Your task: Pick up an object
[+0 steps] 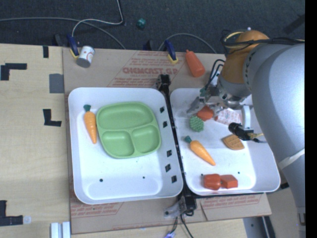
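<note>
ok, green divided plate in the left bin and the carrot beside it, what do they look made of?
Green three-compartment plate: looks like moulded plastic, matte, uniform colour, soft rounded rims. Orange toy carrot with green top: probably plastic or rubber, smooth with even colour; the view can't settle which. White left bin: likely thin glossy plastic, with faint sheen.

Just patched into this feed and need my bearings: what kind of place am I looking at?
Probably a robot lab's pick-test bench: two white bins clamped on cardboard, toy food such as a carrot and a green divided plate, and loose cables.
</note>
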